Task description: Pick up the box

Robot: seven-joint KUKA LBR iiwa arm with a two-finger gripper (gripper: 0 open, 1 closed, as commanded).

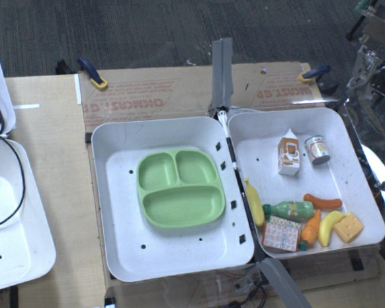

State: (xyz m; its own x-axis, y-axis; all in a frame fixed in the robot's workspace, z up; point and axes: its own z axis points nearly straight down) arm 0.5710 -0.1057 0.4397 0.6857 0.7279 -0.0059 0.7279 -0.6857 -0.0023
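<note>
Near the right bin's [360, 170] front wall, flat box [282, 234] with red-patterned face, tilted, claw state impossible to tell

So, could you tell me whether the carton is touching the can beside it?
Apart. The camera view shows a strip of white bin floor between the carton and the can.

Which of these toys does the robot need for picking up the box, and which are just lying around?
For the job:
box, in the right bin

Just lying about:
carton
can
left banana
right banana
bottle
carrot
sausage
cheese
plate, in the left bin
</note>
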